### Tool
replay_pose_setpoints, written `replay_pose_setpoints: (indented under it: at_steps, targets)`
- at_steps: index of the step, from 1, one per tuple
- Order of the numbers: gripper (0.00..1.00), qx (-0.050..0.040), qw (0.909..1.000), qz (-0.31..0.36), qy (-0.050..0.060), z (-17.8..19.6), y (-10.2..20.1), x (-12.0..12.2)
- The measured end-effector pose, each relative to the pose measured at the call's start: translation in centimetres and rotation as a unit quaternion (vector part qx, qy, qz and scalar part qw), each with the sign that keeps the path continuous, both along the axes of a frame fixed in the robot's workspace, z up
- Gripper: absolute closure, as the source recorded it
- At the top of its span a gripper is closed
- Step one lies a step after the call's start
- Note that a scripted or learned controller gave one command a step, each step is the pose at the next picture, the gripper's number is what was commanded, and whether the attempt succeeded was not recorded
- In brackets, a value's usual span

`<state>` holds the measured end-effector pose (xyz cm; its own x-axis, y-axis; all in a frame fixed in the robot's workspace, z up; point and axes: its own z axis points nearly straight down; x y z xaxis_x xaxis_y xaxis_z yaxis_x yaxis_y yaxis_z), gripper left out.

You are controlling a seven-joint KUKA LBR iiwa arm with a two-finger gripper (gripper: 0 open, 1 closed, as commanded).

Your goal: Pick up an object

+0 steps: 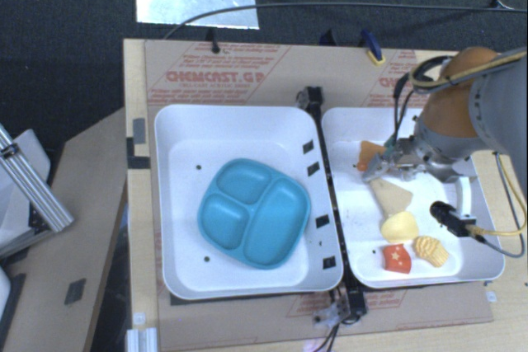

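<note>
The right bin (pixel 346 136) holds several toy food pieces. An orange wedge (pixel 369 152) lies near its upper left, a cream wedge (pixel 390 196) below it, a yellow round piece (pixel 399 226), a red piece (pixel 397 258) and a ridged yellow piece (pixel 431 250) near the front. My gripper (pixel 382 166) is low in this bin, between the orange wedge and the cream wedge, right beside both. Whether anything sits between its tips is hidden by the wrist.
The left bin (pixel 177 136) holds a blue divided plate (pixel 252 212). A black divider with clips (pixel 320 169) separates the bins. Black cables loop from the arm (pixel 462 115) over the right bin's right side. A grey metal frame (pixel 29 185) stands off the bench's left.
</note>
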<state>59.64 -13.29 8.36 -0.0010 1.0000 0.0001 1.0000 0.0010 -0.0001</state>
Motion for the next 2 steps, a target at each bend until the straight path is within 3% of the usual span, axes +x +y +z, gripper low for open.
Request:
replay_pose_setpoints:
  at_steps: [1, 2]
  targets:
    - [1.00, -0.0006, 1.0000, 0.000, -0.002, 1.2, 0.0, 0.1]
    - [1.00, -0.0008, 1.0000, -0.001, -0.003, 6.2, -0.9, -0.2]
